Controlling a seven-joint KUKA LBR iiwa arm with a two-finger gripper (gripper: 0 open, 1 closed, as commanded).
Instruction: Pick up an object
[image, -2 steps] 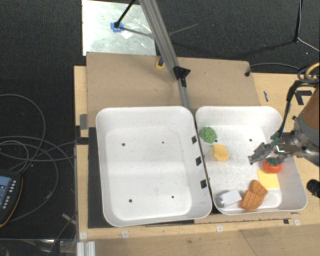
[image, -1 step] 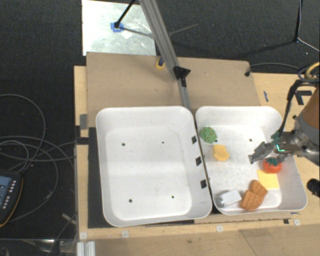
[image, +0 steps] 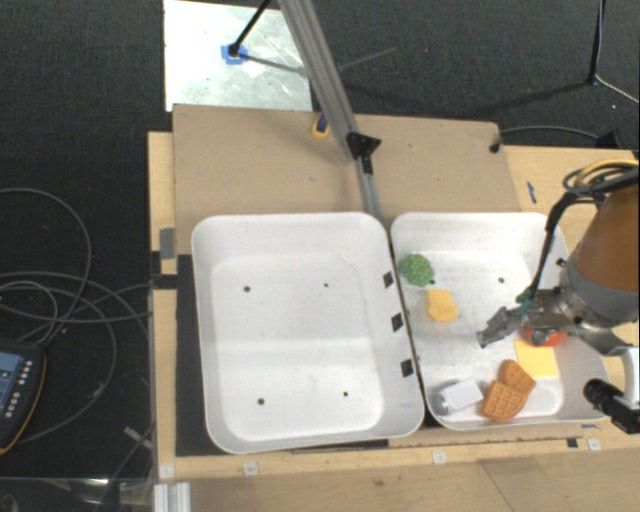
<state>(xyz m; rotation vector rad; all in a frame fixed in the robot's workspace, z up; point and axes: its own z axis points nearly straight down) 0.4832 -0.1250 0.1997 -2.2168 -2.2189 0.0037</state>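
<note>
My gripper (image: 504, 318) hangs over the right bin (image: 478, 232), reaching in from the right below the orange-banded wrist. It is open, with nothing between its fingers. A yellow-orange lump (image: 441, 305) lies just left of it, and a green broccoli-like piece (image: 417, 268) sits further up-left. A yellow square slice (image: 538, 359) lies just below the gripper, and a bit of red (image: 551, 339) shows partly hidden under the wrist. An orange waffle piece (image: 505, 392) and a pale grey block (image: 459, 395) rest near the bin's front wall.
The left bin (image: 290, 235) sits flush against the right one, with black clips along the shared wall. A grey pole (image: 330, 75) slants down from the top to the bins' back edge. Cables run along the arm at far right.
</note>
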